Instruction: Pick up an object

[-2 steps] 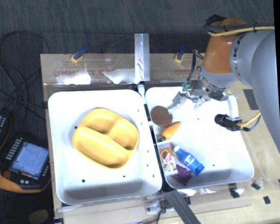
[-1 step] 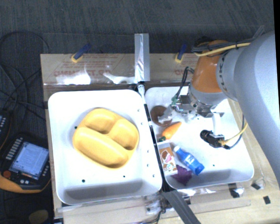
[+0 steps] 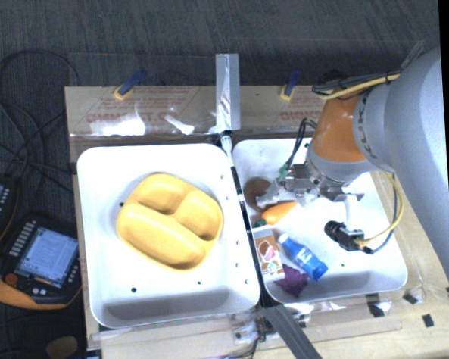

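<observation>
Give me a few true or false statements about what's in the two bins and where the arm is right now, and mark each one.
1. The big yellow object lies in the left bin. True.
2. The blue bottle lies in the left bin. False: it is in the right bin, near the front.
3. The arm reaches over the right bin. True.
4. The orange carrot-like piece sits beside the yellow object. False: it is in the right bin, just below the gripper.
5. A purple item lies next to the blue bottle. True.
</observation>
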{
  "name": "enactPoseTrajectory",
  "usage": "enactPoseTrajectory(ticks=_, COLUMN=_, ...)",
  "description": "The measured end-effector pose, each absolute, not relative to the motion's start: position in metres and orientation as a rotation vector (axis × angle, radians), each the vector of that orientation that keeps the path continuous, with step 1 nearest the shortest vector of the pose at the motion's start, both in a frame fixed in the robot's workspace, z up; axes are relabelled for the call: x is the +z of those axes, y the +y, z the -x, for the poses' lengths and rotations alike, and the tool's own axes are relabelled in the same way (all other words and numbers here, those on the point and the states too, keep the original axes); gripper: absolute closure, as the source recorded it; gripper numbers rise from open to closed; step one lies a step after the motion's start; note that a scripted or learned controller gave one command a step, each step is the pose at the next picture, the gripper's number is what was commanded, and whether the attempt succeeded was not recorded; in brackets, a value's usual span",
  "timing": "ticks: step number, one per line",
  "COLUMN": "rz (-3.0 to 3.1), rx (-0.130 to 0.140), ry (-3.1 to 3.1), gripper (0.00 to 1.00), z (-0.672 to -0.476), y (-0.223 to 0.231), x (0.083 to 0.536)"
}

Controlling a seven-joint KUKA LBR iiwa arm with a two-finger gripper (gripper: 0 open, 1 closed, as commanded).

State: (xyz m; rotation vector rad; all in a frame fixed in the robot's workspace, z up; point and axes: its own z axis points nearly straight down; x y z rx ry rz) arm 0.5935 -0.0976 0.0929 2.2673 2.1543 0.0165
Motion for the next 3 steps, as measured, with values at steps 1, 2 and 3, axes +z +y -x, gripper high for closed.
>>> enactPoseTrajectory(ticks=1, rz=-2.335, rx=0.018, ry=2.084, gripper=0.00, z=-0.532, y=-0.098, x=0.092)
enactPoseTrajectory(ticks=2, rz=-2.307, rx=0.012, ry=2.117, gripper=0.00, z=-0.507, y=-0.104, x=0.091)
enactPoseTrajectory(ticks=3, rz=-2.179, rx=0.013, ry=2.233, gripper=0.00, z=-0.490, y=-0.099, x=0.090)
